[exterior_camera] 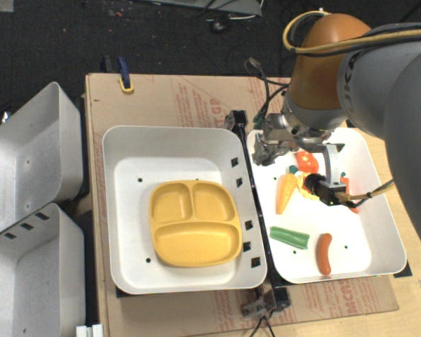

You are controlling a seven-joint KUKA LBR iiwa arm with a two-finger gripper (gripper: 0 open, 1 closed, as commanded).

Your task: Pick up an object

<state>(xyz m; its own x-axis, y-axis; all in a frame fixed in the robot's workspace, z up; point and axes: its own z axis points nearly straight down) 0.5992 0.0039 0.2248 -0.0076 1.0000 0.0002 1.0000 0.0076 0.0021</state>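
The right bin (pixel 382 241) holds several toy foods. An orange carrot (pixel 285 192) lies near its left wall, with a red piece (pixel 306 161) just above it and a small yellow piece (pixel 309 192) beside it. A green vegetable (pixel 289 236) and a red-brown sausage (pixel 324 253) lie toward the bin's front. My gripper (pixel 268 146) hangs over the bin's back left corner, just up and left of the carrot and the red piece. Nothing shows between its fingers.
The left bin (pixel 123 188) carries a yellow divided plate (pixel 195 223). The wall between the two bins (pixel 252 195) runs close to my gripper. The grey arm with its orange band (pixel 330 55) covers the right bin's back right part.
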